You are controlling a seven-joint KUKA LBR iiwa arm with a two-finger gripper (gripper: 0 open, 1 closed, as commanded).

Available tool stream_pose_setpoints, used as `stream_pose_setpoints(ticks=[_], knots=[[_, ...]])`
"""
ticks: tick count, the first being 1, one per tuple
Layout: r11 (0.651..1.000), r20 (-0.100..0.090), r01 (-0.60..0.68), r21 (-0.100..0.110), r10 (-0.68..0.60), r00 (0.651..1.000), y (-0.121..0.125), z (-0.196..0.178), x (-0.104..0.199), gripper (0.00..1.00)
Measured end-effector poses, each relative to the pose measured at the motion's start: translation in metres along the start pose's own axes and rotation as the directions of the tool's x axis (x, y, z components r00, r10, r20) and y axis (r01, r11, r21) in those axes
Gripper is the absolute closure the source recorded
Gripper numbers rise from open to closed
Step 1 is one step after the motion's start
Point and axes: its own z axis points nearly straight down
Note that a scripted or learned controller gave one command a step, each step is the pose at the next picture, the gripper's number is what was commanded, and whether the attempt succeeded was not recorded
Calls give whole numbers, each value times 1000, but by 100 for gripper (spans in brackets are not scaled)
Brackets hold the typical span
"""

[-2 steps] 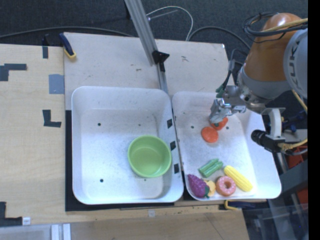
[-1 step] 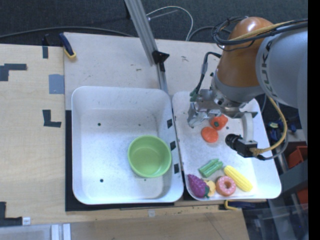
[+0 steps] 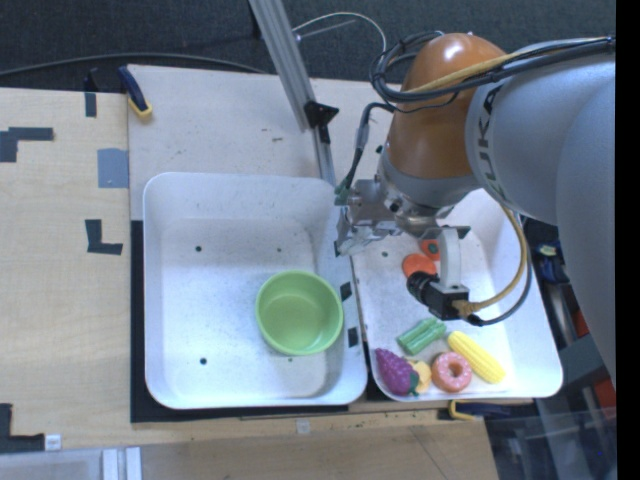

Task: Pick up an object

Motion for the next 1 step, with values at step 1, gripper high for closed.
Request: stream_pose_setpoints(ticks=[1], knots=[[1000,1,-2,0,2,1000,1,2,47,100]])
